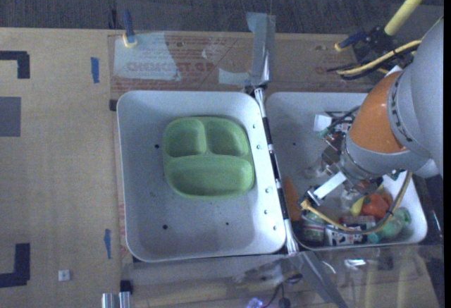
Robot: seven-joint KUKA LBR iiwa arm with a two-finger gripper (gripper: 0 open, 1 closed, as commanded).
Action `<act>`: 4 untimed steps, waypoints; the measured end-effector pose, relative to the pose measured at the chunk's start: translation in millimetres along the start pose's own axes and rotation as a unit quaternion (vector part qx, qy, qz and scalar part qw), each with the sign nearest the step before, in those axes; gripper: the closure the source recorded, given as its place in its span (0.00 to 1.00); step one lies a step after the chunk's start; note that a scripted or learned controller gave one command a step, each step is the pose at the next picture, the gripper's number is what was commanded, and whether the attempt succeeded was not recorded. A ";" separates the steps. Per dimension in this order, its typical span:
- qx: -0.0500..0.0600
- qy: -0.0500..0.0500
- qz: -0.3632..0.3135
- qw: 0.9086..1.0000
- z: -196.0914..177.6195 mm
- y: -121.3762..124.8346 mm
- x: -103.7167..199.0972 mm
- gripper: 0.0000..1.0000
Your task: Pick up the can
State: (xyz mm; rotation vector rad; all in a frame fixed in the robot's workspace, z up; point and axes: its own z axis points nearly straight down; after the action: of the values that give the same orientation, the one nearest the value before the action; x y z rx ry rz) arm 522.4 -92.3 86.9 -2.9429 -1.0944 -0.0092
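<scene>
My gripper [338, 194] is low over the near half of the right bin [296, 123], under the grey wrist and its orange band. A heap of small things lies right below and beside it. In that heap, at the bin's near edge, lies a dark cylindrical thing with a printed label [318, 231] that may be the can; it is on its side and partly covered. The arm hides whatever is directly under the gripper, and nothing is seen held.
A green divided plate [208, 155] lies in the left bin [141, 215]. In the right bin, an orange stick-like thing [291, 195] lies along the left wall; red [377, 205], yellow [357, 206] and green [396, 220] items crowd the near right corner.
</scene>
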 end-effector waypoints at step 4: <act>0.001 -0.004 0.092 0.996 -96.9 -36.7 51.1 1.00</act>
State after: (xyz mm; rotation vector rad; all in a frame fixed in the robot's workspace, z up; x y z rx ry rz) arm 536.7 -31.5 184.1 -3.0316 -0.8177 0.0042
